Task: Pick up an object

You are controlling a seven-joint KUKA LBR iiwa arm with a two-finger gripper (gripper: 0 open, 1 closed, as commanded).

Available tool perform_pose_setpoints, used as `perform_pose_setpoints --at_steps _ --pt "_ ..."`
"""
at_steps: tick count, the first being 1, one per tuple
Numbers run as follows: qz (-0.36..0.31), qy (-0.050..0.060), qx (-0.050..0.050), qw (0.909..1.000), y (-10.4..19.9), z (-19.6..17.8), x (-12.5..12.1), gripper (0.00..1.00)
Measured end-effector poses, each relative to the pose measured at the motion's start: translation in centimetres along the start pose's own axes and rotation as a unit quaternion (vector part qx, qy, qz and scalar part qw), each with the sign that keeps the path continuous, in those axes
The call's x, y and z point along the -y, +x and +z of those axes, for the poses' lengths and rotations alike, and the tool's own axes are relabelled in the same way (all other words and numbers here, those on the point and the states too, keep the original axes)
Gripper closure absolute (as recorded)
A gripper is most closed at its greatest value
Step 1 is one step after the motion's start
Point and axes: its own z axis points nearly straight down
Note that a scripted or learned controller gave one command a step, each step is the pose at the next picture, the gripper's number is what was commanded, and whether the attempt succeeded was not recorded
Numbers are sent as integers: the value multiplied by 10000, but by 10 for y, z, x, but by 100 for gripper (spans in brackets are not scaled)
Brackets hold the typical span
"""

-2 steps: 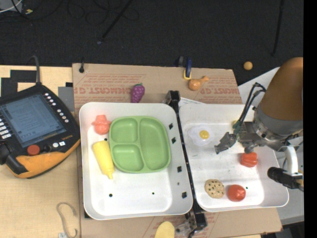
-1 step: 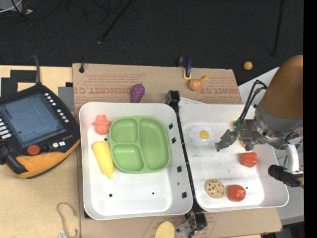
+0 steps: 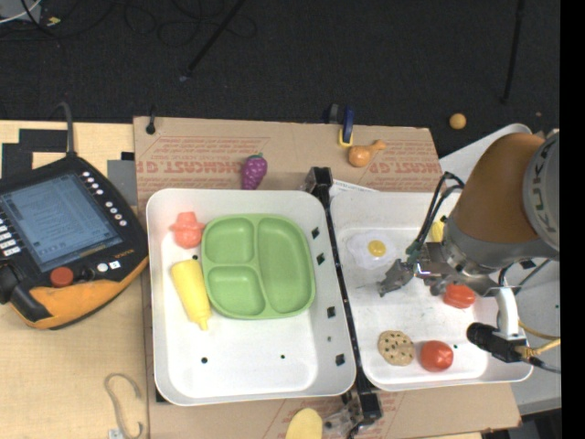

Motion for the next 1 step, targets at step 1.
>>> perform_pose_setpoints --at_steps 1 --pt "10 -3 2 10000 -2 44 -1 0"
